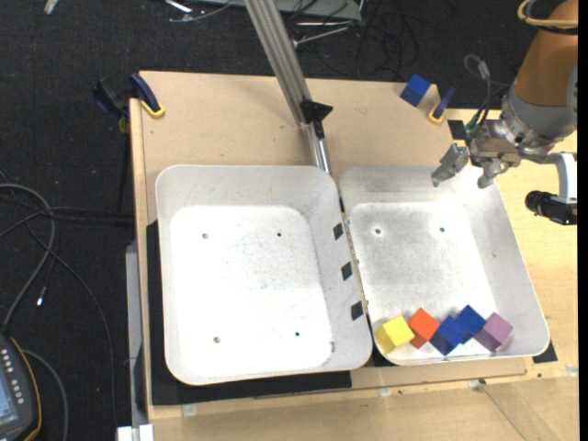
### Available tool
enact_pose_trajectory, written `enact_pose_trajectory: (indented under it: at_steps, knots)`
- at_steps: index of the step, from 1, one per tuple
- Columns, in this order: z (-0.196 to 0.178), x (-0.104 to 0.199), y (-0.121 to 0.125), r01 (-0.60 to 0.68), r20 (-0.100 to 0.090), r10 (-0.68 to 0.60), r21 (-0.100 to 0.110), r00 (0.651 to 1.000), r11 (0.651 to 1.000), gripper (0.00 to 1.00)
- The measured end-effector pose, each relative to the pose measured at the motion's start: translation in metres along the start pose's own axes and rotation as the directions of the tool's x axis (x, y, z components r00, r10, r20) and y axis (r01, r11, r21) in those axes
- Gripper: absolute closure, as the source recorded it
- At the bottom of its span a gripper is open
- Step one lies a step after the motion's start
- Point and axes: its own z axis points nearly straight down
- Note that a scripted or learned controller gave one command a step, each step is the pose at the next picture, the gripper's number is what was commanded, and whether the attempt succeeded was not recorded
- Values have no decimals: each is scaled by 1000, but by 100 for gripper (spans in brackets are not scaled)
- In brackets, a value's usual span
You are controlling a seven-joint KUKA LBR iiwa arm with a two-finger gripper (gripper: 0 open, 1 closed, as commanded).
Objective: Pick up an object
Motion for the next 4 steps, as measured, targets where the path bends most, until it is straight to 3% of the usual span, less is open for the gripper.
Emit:
enact_pose_trajectory:
  at_steps: [1, 2, 3, 4]
  knots:
    - [45, 71, -42, 4, -5, -4, 7, 1000, 1000, 0]
    - [42, 66, -40, -4, -1, 4, -1, 1000, 1000, 0]
    - [119, 89, -37, 1, -1, -1, 0, 1000, 1000, 0]
    - [11, 118, -73, 2, -1, -2, -8, 1000, 1000, 0]
